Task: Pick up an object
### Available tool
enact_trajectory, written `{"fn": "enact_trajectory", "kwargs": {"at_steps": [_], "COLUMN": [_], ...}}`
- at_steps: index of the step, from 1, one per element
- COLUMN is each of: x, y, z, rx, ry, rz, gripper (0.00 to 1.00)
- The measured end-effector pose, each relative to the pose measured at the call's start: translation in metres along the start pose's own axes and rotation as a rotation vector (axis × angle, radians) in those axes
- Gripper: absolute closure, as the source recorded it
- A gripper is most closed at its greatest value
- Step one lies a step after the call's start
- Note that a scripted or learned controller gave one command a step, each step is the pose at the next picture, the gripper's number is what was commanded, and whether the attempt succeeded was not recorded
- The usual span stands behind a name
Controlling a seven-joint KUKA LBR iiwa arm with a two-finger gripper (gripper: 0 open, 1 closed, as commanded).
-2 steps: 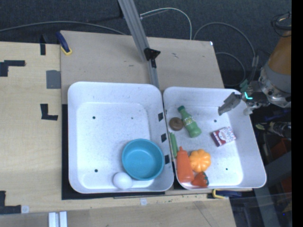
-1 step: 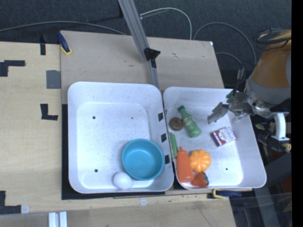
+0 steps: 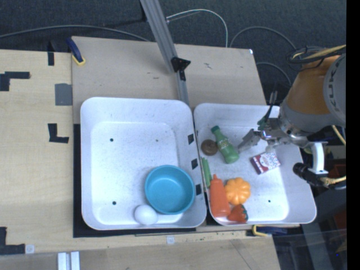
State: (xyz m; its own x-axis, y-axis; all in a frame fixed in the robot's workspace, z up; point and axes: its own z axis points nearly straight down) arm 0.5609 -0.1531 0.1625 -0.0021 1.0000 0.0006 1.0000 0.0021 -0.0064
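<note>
Gripper (image 3: 260,136): over the right bin, at its upper right part, reaching in from the right; grey fingers (image 3: 247,139) spread apart, nothing between them; released, close above the bin floor.
Arm (image 3: 315,97): grey with an orange band, entering from the right edge, wrist above the bin's right wall.
Right bin (image 3: 292,204): shallow, white, speckled, touching the left bin along its left wall.
Green bottle (image 3: 224,145): lying tilted in the right bin's upper left part, cap toward the top, just left of the gripper fingers, apart from them.
Brown round object (image 3: 209,147): just beside the bottle on its left, touching or nearly so.
Red-and-white packet (image 3: 265,162): flat on the bin floor, just below the gripper, not grasped.
Orange pumpkin (image 3: 237,190): lower middle of the right bin, next to the carrot.
Carrot (image 3: 218,197): orange, lying lengthwise along the left wall, green stalk (image 3: 206,172) pointing up.
Red object (image 3: 238,214): small, at the bin's lower edge, below the pumpkin, touching the carrot's lower end.
Left bin (image 3: 112,122): white, shallow.
Blue bowl (image 3: 169,189): upright in the left bin's lower right corner.
White ball (image 3: 145,214): just beside the bowl, at its lower left, touching its rim.
Tabletop (image 3: 34,145): light wood, black tape marks on the left.
Metal pole (image 3: 160,30): grey, slanting down from the top to the gap between the bins.
</note>
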Motion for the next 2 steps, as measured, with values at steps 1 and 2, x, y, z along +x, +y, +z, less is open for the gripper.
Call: {"fn": "enact_trajectory", "kwargs": {"at_steps": [1, 2], "x": [0.006, 0.006], "y": [-0.001, 0.000], "z": [0.045, 0.032], "rx": [0.001, -0.003], "ry": [0.001, 0.000], "rz": [0.000, -0.001], "gripper": [0.00, 1.00]}}
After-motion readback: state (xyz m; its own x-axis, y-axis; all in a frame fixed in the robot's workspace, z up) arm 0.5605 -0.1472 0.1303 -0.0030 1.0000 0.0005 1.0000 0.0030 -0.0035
